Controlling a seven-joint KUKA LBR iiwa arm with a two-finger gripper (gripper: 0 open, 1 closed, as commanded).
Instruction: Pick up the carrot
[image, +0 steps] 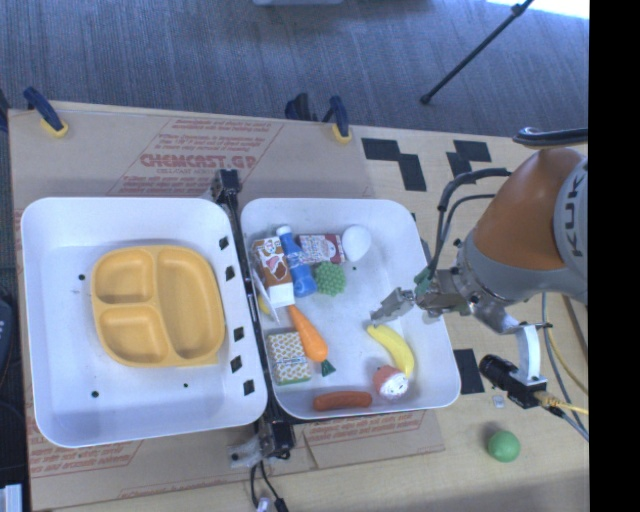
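1. the carrot (309, 337) lies in the right bin (430, 300), near that bin's left side, orange body slanting from upper left to lower right with its green tip at the lower end.
2. just left of the carrot sits a small patterned packet (287, 357), and above it stand a white and blue bottle (291, 268) and a spiky green ball (331, 279).
3. the end effector (392, 307) hovers over the right half of the same bin, reaching in from the right (well apart from the carrot); whether its fingers are spread or pressed together i cannot tell, and nothing shows between them.
4. a banana (394, 346) lies just below the end effector, with a red and white round toy (391, 381) under it and a sausage (341, 401) along the bin's lower edge.
5. a white egg (355, 242) rests near the bin's top, beside a red carton (320, 247).
6. the left bin (45, 260) holds a yellow divided tray (158, 304).
7. a green ball (503, 445) sits on the counter (150, 150) at lower right, outside both bins.
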